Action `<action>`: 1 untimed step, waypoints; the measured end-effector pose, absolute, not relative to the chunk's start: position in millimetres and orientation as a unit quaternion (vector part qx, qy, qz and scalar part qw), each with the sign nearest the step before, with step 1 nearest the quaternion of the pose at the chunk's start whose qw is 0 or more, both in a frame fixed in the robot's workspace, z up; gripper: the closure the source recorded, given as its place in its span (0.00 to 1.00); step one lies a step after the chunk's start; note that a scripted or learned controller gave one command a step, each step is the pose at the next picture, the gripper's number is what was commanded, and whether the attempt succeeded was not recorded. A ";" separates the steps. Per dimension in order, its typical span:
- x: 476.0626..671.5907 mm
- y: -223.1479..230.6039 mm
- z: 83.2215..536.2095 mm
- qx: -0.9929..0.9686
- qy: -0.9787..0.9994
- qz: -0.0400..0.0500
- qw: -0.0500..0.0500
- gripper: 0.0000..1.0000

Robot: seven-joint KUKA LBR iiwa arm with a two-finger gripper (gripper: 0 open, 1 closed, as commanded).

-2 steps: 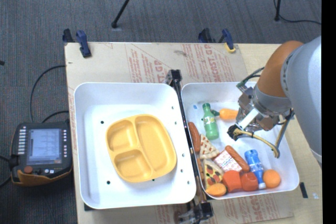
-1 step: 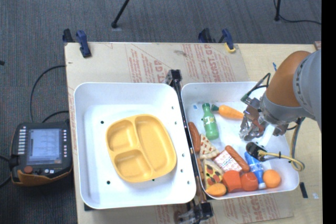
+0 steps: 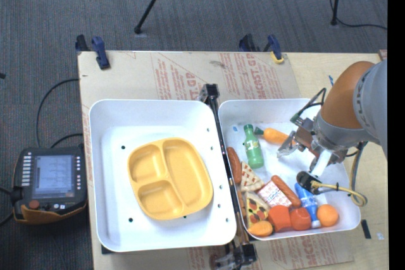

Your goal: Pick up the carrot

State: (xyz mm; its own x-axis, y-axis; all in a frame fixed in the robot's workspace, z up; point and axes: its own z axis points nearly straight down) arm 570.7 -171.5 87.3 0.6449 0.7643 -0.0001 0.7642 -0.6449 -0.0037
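Over the right bin (image 3: pixel 288 107), the gripper (image 3: pixel 304 150) hangs low, reaching in from the right side with the arm's orange band (image 3: pixel 342 101) above it. Carrot (image 3: pixel 276 135) lies near the bin's far wall, just left of the gripper, small orange body with a green tip pointing left toward the green bottle (image 3: pixel 253 146). Fingers look spread apart, nothing between them; one light finger (image 3: pixel 319 163) angles down toward the bin floor, the other side sits close to the carrot's right end. Cannot tell if it touches the carrot or is just beside it. Carrot lies flat on the bin floor, not lifted.

Rest of the toy food is piled toward the bin's near wall, well apart from the carrot: sausage (image 3: pixel 285 191), orange ball (image 3: pixel 327 215), red block (image 3: pixel 299 219), pizza slice (image 3: pixel 255 207). Carrot has open floor around it, so approach is easy from the right, which likely explains the gripper's position.

Left of the right bin, the left bin (image 3: pixel 104 136) holds a yellow divided plate (image 3: pixel 169 177), not involved. Both bins sit on the tabletop (image 3: pixel 158 73).

Judgement: the approach stage, grasp not yet made. Next move likely needs a shift left to centre the carrot between the fingers before closing; risk is nudging it toward the bottle.
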 end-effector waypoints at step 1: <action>624.3 -174.3 87.5 -0.962 -0.275 0.001 0.001 0.00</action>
State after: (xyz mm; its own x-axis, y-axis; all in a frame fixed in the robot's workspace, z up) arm 624.3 -174.3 87.5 0.8492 0.5281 -0.0009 0.5281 -0.8492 -0.0028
